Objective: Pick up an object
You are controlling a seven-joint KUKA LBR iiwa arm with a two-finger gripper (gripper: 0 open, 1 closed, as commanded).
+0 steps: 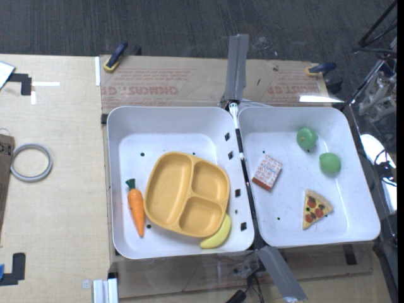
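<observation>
Banana (216, 235) at tray's (187, 194) near corner | carrot (136, 210) just left of tray | box (267, 172), pizza (314, 208), two green fruits (307, 137) (329, 163) right of tray, well apart | step: none picked yet, target unchosen | gripper state: cannot tell | next: descend on an isolated item, likely box.
</observation>
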